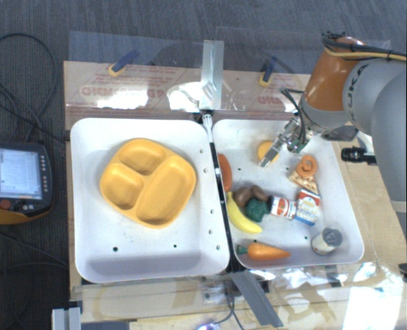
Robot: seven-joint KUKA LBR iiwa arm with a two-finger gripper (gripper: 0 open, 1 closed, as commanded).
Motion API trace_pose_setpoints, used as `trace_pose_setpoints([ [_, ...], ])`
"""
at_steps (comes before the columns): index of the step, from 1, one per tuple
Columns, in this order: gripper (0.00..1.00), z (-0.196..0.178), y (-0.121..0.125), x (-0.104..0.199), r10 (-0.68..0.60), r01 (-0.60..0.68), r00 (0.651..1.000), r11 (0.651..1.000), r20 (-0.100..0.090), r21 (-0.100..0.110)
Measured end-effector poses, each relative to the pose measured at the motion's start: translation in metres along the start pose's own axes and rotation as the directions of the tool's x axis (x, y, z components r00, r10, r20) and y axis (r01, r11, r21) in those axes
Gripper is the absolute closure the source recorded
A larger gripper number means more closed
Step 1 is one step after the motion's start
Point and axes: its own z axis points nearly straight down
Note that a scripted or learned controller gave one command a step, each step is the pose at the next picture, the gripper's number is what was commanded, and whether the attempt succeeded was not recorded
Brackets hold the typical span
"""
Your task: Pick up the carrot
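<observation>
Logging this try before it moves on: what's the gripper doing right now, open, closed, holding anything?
Gripper: low in the right bin beside a small orange item; open or closed cannot be told. The carrot lies untouched at the bin's front edge.

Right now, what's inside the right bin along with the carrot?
The right bin holds the carrot, a banana, a small bottle, a pizza slice and other small items. The gripper partly covers a yellow-orange piece.
</observation>
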Motion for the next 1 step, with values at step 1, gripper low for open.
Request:
trace_pose_setpoints([
  [1,1.0,-0.0017,-0.0253,0.0313,-0.175,0.175,0.985,0.985,0.004,-0.004],
])
